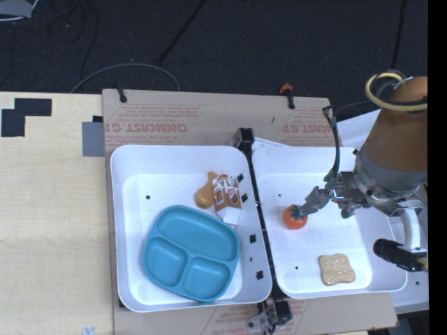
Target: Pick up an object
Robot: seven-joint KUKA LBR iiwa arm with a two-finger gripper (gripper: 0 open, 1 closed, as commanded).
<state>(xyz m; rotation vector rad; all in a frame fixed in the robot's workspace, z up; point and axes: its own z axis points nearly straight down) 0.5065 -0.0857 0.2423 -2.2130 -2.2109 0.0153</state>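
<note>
White right bin holds a round orange-red tomato.

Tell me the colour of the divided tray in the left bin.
Light blue: the divided tray, seen in the camera view.

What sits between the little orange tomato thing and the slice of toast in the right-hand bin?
Nothing. From the camera view, just bare white bin floor separates the tomato and the toast.

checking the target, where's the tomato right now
The tomato lies in the right bin, near its left wall, at the gripper tip, up-left of the toast.
</note>
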